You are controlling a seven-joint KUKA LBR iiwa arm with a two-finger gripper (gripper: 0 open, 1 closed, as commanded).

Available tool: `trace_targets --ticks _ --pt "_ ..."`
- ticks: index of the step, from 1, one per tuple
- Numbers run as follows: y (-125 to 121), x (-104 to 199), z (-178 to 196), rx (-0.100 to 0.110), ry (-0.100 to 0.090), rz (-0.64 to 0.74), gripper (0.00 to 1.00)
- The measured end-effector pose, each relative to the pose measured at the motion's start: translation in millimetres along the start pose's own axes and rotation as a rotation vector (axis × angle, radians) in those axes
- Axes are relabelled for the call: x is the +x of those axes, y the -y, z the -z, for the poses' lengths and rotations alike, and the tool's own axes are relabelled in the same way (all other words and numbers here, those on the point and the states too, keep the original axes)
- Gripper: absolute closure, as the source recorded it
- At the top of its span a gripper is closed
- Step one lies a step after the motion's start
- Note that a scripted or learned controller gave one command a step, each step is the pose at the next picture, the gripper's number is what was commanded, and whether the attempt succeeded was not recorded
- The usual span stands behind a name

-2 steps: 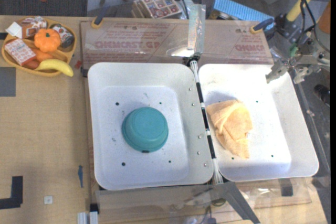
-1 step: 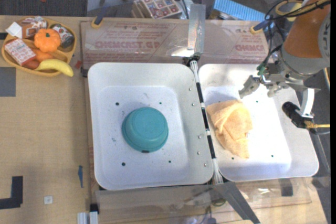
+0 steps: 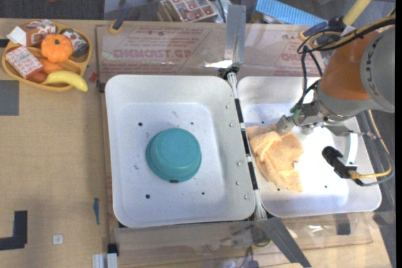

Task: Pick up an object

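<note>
Your gripper (image 3: 290, 123) sits at the yellow cloth's (image 3: 279, 159) upper edge; cloth extends below-left. Finger state: you cannot tell.

Light falls bright and even from above. The right bin (image 3: 364, 198) is the brightest spot — its floor around the yellow cloth (image 3: 279, 160) is washed out to near-pure white, with detail lost. The left bin (image 3: 125, 103) beside it reads softer, and the teal bowl (image 3: 174, 154) there throws only a thin shadow at its lower edge. Glare streaks the clear sheet behind the bins. Beyond that sheet, the clutter is dim. Focus is slightly soft throughout — the arm (image 3: 358, 72) looks faintly blurred.
</note>
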State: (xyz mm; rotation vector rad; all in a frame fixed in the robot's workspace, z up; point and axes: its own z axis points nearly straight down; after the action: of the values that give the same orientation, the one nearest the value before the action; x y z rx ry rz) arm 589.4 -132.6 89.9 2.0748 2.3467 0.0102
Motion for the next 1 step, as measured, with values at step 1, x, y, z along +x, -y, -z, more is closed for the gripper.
trace_targets --ticks 1 --pt "18.3 55.3 93.9 0.012 -0.002 -0.011 0.0"
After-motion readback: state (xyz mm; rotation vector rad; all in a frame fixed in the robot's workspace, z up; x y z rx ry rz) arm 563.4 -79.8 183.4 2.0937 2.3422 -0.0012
